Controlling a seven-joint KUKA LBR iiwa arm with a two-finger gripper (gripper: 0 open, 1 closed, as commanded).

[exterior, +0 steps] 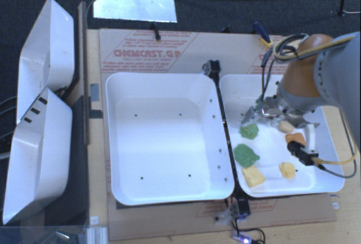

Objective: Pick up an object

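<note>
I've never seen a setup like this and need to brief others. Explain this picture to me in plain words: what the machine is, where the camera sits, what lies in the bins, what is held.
The one camera looks down at a slant on a bench with two shallow white bins. The grey machine with the orange band is a robot arm reaching in from the picture's right over the right bin. Its pincer hangs low near a green lump; I cannot see whether it holds anything. Also in that bin: a second green piece, a yellow block, a small yellow piece, an orange piece and a pale piece. The left bin sits beside it.
</note>
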